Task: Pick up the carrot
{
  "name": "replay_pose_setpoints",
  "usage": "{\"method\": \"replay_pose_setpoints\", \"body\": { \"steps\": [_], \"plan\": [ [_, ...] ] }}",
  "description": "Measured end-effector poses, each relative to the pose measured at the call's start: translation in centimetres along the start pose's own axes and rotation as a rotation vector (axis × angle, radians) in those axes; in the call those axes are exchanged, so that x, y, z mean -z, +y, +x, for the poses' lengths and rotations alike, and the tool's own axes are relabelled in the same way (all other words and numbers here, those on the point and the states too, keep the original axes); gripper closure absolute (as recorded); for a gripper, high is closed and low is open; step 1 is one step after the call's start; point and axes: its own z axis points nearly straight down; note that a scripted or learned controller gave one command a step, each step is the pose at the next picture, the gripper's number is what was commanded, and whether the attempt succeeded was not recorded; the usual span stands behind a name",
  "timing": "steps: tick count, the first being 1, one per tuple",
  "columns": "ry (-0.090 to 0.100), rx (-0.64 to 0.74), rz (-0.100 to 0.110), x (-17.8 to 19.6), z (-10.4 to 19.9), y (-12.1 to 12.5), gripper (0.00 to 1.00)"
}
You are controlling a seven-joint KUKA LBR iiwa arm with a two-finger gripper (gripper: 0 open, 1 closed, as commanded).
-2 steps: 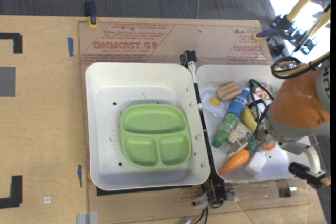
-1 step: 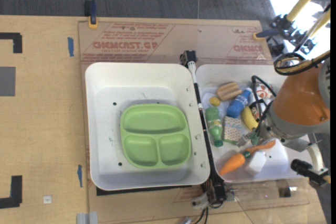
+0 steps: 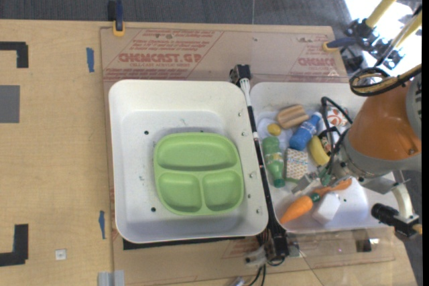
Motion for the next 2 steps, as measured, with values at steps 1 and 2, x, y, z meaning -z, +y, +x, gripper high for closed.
{"method": "replay_pose_setpoints", "body": {
  "steps": [1,2],
  "plan": [
    [0.005,0.079,-0.006,12.1,5.7,8.1,0.0],
    [0.008,0.04,0.007,8.0,8.7,16.1,0.0]
  ]
}}
